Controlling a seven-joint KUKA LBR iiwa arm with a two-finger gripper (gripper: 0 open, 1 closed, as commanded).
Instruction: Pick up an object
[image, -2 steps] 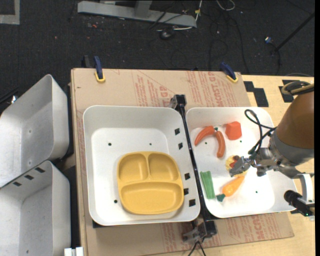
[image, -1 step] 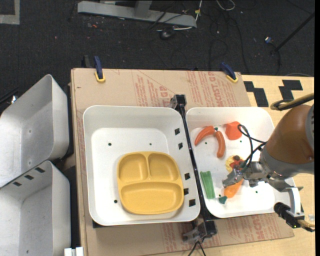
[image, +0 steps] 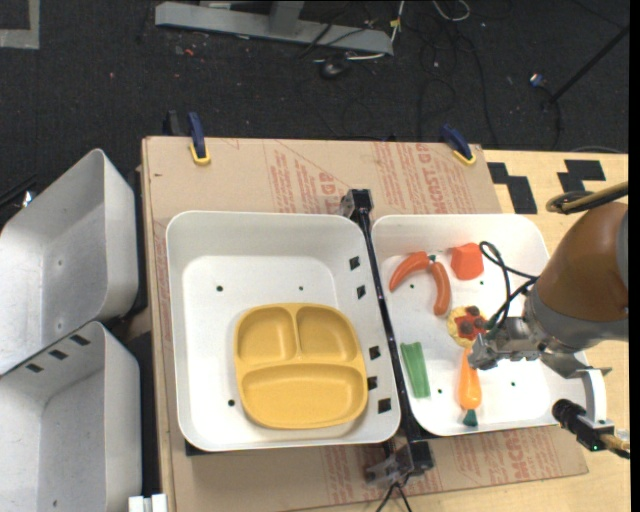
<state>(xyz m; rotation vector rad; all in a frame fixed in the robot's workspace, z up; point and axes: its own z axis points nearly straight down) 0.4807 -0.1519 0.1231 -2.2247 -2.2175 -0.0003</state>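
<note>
Left bin (image: 200, 260): holds one yellow divided tray (image: 298, 365), lying flat toward the near side.

Right bin (image: 520, 232): holds, from its left, a green block (image: 414, 368) near the dividing wall; two curved orange-red sausage pieces (image: 424, 276) toward the far side; an orange cup (image: 466, 260) at the far wall; a small red-and-yellow item (image: 466, 322) mid-bin, too small to identify; a toy carrot (image: 469, 386) with green tip toward the near wall.

Gripper (image: 487, 352): low over the right bin, just above the carrot's far end and beside the red-and-yellow item. Whether it is parted or closed cannot be told.

Task status, as a judgement: nothing visibly lifted; all items rest on the bin floor. Grasp and lift remain.
</note>
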